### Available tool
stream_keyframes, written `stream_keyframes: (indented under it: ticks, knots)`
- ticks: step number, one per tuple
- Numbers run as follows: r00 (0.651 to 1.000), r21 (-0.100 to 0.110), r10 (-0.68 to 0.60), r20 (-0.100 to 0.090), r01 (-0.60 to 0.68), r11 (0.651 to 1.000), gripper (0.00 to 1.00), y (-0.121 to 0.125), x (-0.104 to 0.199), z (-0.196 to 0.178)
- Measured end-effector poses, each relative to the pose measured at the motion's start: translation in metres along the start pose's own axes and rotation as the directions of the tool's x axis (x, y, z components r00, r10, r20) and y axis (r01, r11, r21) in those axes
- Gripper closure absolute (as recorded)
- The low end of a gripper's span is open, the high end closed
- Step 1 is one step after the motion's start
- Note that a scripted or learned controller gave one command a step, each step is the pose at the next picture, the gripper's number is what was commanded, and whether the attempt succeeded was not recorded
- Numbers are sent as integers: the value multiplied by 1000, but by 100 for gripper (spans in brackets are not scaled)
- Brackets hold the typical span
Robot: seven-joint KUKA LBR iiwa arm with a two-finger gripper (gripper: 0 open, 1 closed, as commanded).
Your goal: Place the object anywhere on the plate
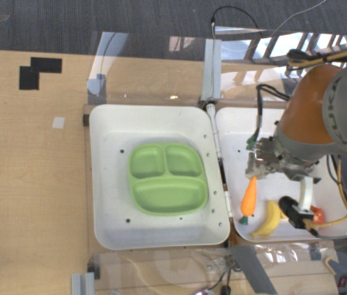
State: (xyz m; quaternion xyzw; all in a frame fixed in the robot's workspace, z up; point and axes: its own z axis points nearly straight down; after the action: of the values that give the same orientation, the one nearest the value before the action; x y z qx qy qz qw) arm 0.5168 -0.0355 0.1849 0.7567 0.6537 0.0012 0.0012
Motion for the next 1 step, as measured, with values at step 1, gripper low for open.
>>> stream_keyframes:
  ticks: [1]
  knots:
    - [979, 0, -203, 0, 203, 979, 100, 37, 74, -5]
